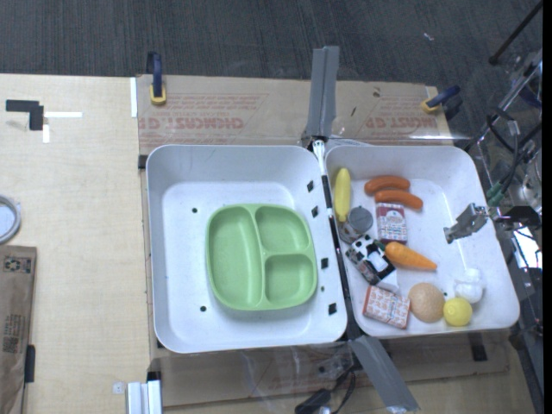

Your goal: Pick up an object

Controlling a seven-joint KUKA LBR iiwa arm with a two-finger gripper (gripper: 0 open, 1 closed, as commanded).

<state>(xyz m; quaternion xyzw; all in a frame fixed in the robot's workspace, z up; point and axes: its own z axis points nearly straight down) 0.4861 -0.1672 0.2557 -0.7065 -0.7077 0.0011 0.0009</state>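
Note:
The right bin [483, 188] holds several small items. A yellow banana [342, 193] lies at its left, with two orange sausages [387, 184] [400, 199] beside it. Below them are a red-and-white box [392, 224], a grey round piece [359, 221], a black-and-white object [369, 260] and a carrot [410, 256]. Along the front lie a red patterned packet [385, 306], a tan egg-like ball [425, 301], a yellow lemon [458, 311] and a small white object [468, 288]. My gripper [466, 222] hangs over the bin's right side, right of the carrot, with nothing seen in it.
The left bin [172, 231] carries a green divided plate [261, 256]. A grey divider post [323, 93] stands between the bins at the back. Clamps [155, 80] [442, 102] hold cardboard behind them. Cables and frame parts [517, 145] crowd the right edge.

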